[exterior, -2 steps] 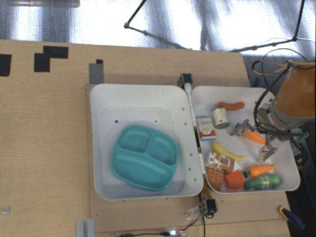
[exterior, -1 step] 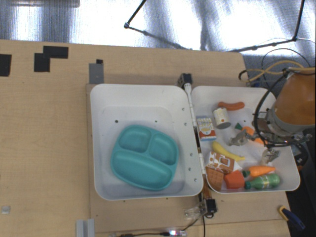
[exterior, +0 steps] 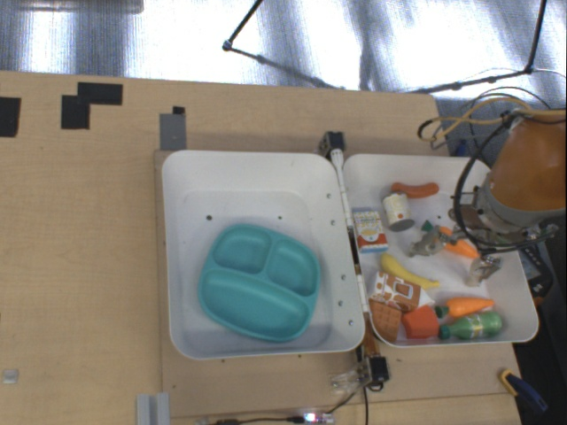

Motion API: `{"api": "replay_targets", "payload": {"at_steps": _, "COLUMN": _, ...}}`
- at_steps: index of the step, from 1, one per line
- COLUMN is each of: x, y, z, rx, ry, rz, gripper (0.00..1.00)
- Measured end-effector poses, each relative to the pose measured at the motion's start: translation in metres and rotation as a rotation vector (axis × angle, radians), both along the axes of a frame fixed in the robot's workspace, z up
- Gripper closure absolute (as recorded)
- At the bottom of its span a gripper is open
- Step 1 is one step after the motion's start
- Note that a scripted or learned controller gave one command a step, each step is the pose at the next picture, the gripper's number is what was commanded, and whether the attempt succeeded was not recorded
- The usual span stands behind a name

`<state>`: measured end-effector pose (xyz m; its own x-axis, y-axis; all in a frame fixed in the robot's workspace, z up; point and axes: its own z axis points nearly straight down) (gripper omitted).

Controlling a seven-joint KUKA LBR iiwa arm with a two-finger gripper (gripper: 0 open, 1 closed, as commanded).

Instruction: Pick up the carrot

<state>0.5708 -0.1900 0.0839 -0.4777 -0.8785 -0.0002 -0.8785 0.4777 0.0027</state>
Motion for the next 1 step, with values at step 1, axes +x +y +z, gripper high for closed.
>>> {"api": "replay_targets", "payload": {"at_steps": 1, "x": -0.0014, "y": 0.0186, "z": 0.0005, "rx": -0.002, "ry": -0.007, "rz": 0.354, "gripper": 0.0}}
